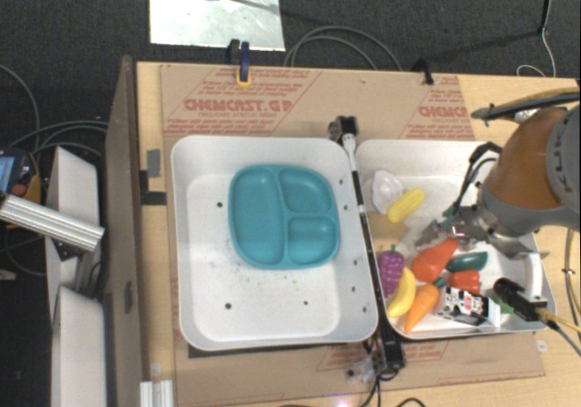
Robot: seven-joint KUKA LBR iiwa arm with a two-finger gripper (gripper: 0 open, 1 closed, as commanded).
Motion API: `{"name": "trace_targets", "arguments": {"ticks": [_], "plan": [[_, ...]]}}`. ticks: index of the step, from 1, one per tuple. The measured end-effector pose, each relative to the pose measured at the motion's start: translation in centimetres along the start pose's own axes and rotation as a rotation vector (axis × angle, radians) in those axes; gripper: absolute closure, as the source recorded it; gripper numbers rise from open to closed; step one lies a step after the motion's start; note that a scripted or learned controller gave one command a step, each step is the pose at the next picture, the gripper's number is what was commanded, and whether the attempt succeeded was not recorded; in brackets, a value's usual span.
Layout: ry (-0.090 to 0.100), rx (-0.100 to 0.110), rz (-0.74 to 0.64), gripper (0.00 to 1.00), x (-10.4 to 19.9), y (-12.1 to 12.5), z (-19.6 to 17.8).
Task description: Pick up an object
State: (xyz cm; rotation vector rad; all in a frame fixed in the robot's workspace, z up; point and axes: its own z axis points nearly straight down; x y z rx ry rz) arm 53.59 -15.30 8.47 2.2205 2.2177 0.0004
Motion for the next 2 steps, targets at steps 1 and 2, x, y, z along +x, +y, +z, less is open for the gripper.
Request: {"name": "trace_targets", "arguments": {"ticks": [1, 2], "plan": [[0.002, 0.002, -0.001, 0.0, 0.0, -3.1, 0.0], [0.002, -0.004, -0.002, 1.0, 0.1, -2.9, -1.1]]}}
